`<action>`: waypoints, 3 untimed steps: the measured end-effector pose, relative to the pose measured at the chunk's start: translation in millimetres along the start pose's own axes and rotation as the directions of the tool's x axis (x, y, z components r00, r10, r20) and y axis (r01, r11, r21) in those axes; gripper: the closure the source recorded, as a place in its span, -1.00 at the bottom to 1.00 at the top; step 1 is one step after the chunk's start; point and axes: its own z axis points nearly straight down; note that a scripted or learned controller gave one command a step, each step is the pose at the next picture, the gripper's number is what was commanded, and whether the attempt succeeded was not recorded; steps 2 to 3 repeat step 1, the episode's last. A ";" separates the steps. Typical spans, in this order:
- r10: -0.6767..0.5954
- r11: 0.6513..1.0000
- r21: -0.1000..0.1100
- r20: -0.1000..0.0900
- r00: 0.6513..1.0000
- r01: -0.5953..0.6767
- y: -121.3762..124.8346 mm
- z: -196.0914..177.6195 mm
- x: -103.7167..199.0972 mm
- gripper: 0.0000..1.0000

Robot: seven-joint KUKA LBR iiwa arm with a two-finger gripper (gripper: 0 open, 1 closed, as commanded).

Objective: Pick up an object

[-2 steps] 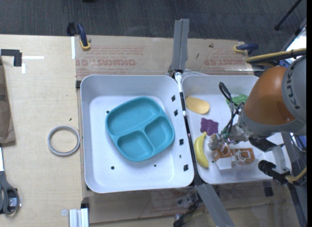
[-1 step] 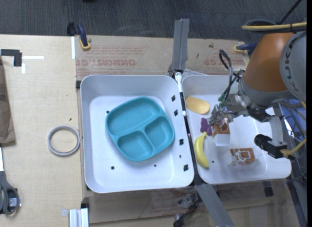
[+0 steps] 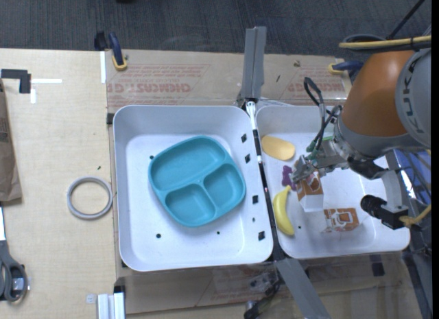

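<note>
Two white bins sit side by side on the bench (image 3: pixel 55 132), left bin (image 3: pixel 130 235) and right bin (image 3: pixel 391 239), w/ a grey divider post (image 3: pixel 254 64) rising at the seam betw. them. Arm (image 3: pixel 384 98) comes in from the right, orange band over grey wrist, reaching down into the right bin. Left bin holds a teal plate (image 3: pixel 197 180) w/ three compartments, lying flat, tilted diagonally, roughly centred. Right bin holds the pickable stuff: a yellow oval piece (image 3: pixel 278 148) near the bin's upper-left corner, a banana (image 3: pixel 282 212) along the left wall lower down, a purple item (image 3: pixel 288 175) betw. those two, a small brown-and-white carton (image 3: pixel 311 192) near mid-bin, and a second carton (image 3: pixel 341 220) w/ orange print lying flat to its right, apart from it. Gripper (image 3: pixel 304 171) is low over the bin, right at the top of the first carton and just beside the purple item; looks to be touching or nearly touching the carton, but can't tell whether the fingers are wide, narrow or closed on anything, since wrist hardware and cables crowd that spot. Off the bins, on the bench at left: a grey ring (image 3: pixel 89 197), scissors (image 3: pixel 12 278) at the lower-left edge, a brown bag (image 3: pixel 8 147) at the far left edge.
</note>
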 end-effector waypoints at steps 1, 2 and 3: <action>-0.144 0.990 -0.002 0.001 0.990 0.144 28.3 -0.4 -12.1 1.00; -0.144 0.990 -0.002 0.001 0.990 0.144 28.3 -0.4 -12.1 1.00; -0.144 0.990 -0.002 0.001 0.990 0.144 28.3 -0.4 -12.1 1.00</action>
